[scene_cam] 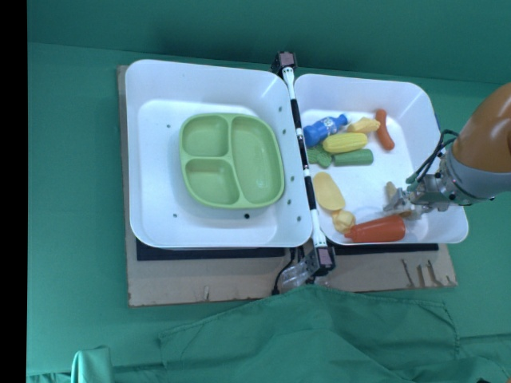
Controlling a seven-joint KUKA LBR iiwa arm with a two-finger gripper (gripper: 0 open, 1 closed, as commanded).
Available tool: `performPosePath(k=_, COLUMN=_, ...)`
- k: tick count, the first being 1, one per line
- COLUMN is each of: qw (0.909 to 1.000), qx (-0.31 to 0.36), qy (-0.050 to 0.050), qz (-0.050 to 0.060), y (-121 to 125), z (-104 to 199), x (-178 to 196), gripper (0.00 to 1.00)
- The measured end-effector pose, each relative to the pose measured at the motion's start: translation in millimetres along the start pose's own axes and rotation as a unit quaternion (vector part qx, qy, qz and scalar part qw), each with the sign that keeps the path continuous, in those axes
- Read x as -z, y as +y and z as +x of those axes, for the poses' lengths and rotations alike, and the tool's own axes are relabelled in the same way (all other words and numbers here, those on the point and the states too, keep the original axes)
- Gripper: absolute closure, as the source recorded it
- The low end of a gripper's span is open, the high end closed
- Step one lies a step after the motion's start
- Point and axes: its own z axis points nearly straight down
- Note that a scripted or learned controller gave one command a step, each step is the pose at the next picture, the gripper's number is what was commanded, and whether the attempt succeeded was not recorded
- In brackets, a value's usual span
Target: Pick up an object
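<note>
A: From the overhead camera, where is the tool (403,200)?

B: Low in the right bin (423,106), at its near right side, right above the red-orange carrot-shaped toy (377,230) and a small tan piece (390,190). Whether it is spread or pressed together I cannot tell; the tips are a blur.

A: What could spoil the pick?

B: The toy lies near the bin's front wall, touching a small yellow piece (344,220). A descent slightly off could strike the wall or nudge the toy sideways.

A: And the others?

B: The corn cob (345,143), green pod (353,158) and blue bottle (323,127) cluster farther back. The green divided plate (231,159) sits in the left bin (152,94), well apart.
</note>
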Motion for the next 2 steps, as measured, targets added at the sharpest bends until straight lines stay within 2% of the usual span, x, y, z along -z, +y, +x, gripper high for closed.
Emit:
performPosePath(k=1, qw=1.0000, qx=0.002, qy=0.002, qz=0.004, y=-1.5, z=31.7, x=14.4, gripper=1.00)
performPosePath(k=2, qw=1.0000, qx=0.001, qy=0.002, qz=0.002, y=21.9, z=1.4, x=0.8, gripper=1.00)
